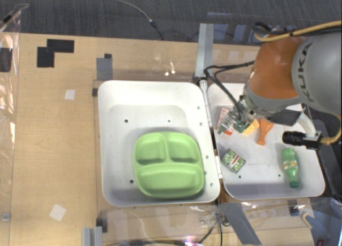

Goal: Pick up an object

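Observation:
The right white bin (267, 183) holds several small objects. A red, white and green packet (224, 121) lies near the bin's left wall. An orange carrot-shaped piece (263, 132) is just right of it. A green patterned packet (233, 160) sits nearer the front, and a green bottle (289, 167) lies at the right. My gripper (242, 115) hangs low under the grey wrist, right over the gap between the first packet and the orange piece. The wrist hides its tips.
The left white bin (115, 132) holds a green divided tray (169, 164). A black cylinder (298, 139) on the arm's side juts over the right bin above the bottle. A metal post (203, 52) stands behind the wall between the bins, and cables run along the wrist.

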`<action>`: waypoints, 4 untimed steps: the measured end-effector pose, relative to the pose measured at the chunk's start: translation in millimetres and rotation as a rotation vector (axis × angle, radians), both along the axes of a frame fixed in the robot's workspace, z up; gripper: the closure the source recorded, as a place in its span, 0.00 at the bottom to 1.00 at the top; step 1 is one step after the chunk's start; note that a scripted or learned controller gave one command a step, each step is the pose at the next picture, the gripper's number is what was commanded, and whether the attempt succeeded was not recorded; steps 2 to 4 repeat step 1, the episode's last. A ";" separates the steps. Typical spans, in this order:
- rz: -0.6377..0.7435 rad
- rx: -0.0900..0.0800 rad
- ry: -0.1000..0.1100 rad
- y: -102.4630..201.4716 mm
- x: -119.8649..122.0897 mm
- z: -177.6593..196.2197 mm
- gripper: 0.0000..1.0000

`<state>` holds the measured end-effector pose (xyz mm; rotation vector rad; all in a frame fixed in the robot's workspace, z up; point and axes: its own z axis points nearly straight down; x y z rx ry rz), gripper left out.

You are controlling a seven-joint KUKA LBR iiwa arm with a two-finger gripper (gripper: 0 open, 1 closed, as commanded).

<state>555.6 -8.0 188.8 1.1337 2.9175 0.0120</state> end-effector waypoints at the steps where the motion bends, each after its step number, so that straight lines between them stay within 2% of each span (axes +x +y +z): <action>1: 0.194 -0.003 -0.001 56.2 -43.5 92.3 1.00; 4: 0.194 -0.003 -0.001 56.2 -43.5 92.3 1.00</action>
